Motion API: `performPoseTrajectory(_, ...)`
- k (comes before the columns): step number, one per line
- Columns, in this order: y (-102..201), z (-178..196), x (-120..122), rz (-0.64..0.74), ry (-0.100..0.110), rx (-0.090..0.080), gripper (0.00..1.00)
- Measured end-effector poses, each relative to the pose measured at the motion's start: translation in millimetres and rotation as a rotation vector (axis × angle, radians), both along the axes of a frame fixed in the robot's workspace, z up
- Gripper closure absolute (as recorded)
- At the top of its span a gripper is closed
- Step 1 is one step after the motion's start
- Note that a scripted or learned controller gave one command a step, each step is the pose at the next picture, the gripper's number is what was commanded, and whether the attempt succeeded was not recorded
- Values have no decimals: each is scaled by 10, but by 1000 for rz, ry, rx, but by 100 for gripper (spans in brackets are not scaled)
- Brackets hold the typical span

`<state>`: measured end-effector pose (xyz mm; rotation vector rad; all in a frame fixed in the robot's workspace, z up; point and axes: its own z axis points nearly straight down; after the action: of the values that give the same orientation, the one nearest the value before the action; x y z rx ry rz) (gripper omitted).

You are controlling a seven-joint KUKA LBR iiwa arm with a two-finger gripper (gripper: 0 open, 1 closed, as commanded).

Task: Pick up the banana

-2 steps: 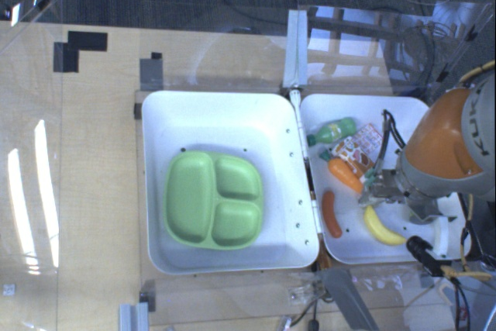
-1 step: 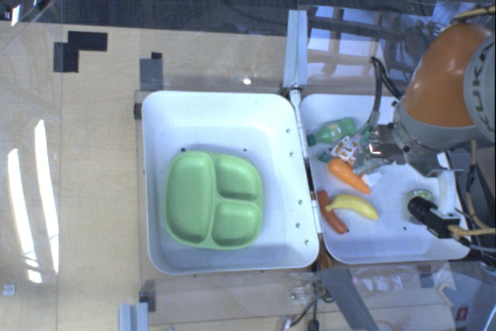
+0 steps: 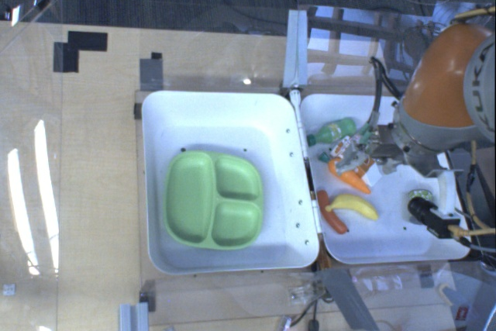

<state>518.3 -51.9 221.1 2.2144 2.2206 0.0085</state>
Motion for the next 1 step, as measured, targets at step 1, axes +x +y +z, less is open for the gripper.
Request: performPoseTrajectory(1, -430, -1318, -78, 14, -7, -3, 0)
